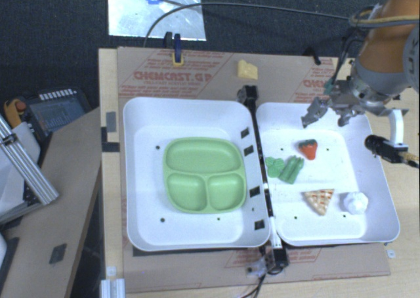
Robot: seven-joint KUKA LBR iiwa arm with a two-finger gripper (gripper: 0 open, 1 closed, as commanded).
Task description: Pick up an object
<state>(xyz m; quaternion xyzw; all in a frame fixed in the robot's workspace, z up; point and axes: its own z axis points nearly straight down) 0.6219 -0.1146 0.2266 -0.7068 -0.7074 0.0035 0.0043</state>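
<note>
Strawberry [308, 149] lies in the right bin [382, 223], in its upper middle part, red with a green top, clear of the walls. The tool [328, 117] hangs above the bin's far edge, just up and to the right of the strawberry. Its two fingers are spread and nothing sits between them.

Other things share that bin. A green bundle [285, 168] lies just down and left of the strawberry, near but apart from it, close to the divider between the bins. A pizza slice [319, 199] lies further toward the near edge, with a white lump [356, 203] just to its right; the two are near each other but do not touch. Nothing lies on top of the strawberry or leans on it, and the space between it and the tool is open.

The left bin [141, 134] holds a green divided plate [203, 174], set flat near its middle. Behind the bins, a small yellow block [247, 69] rests on the cardboard [190, 73] that covers the tabletop [106, 100], and a clamp [176, 46] grips the cardboard's far edge.
</note>
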